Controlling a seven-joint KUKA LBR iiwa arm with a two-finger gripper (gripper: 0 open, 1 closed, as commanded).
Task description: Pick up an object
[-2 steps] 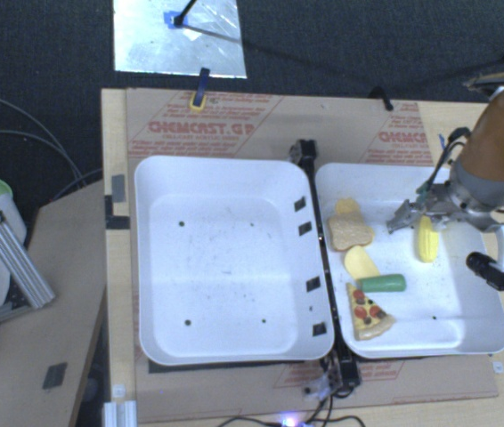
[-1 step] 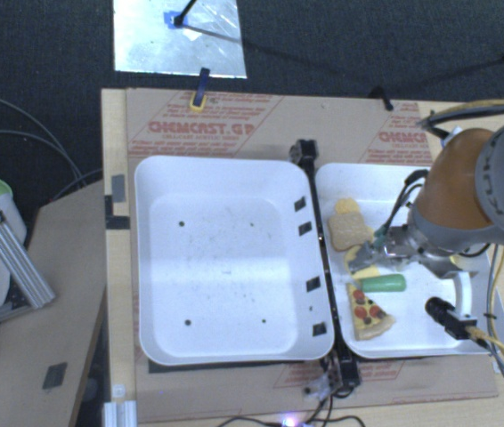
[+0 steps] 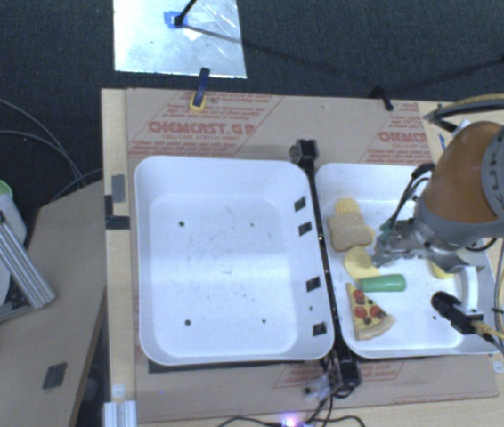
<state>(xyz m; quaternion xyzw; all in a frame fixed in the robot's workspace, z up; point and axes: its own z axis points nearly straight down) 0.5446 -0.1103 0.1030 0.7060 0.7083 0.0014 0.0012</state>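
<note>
On the right side of the surface [image 3: 112, 140], the arm [image 3: 466, 194] reaches over the right bin [image 3: 372, 189], and its jaws are low over the middle of this bin. I cannot tell if the jaws are apart or together, because the wrist hides them from above, and no object is visible between them.

All objects for picking are toy foods in the right bin. A tan bread [image 3: 350, 229] lies near the bin's left wall, in the upper half. A yellow piece [image 3: 357, 261] is just below the bread and touches it or nearly so; the jaws end at its right edge. A green cylinder [image 3: 384, 283] lies on its side just under the jaws, pointing left to right. A pizza slice [image 3: 369, 312] lies flat below the cylinder, close to the lower left corner. A small yellow bit [image 3: 442, 272] shows at the right of the wrist, partly covered by it.

The left bin [image 3: 225, 265] stands just beside the right one, their walls almost touching. Both bins rest on a cardboard sheet [image 3: 234, 124] with red letters.
</note>
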